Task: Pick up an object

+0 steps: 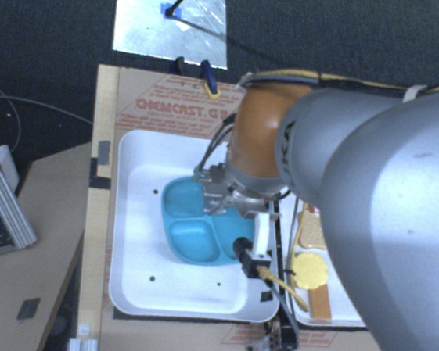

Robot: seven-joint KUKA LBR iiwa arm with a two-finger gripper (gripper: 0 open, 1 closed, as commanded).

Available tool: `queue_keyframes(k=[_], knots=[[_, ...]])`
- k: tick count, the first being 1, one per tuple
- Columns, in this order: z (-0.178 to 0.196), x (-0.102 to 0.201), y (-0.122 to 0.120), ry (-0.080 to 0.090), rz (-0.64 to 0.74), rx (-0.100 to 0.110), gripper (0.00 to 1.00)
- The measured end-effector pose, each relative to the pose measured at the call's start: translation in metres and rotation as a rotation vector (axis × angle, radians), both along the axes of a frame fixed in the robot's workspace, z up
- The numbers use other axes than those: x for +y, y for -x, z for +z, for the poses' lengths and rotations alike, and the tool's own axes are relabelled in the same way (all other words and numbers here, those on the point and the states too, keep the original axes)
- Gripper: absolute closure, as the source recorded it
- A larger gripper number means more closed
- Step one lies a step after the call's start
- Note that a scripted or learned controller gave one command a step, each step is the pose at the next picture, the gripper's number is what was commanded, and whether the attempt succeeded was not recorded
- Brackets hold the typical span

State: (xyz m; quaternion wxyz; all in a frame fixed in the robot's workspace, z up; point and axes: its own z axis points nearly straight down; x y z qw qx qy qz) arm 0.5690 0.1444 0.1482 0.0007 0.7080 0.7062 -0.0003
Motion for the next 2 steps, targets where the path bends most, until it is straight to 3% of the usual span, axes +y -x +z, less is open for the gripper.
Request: queue_keyframes(k=[1, 2], knots=[[0.125, -0.014, 0.061, -0.006, 0.005, -0.010, 1.00], [0.036, 0.013, 0.019, -0.001, 0.008, 0.004, 1.00]])
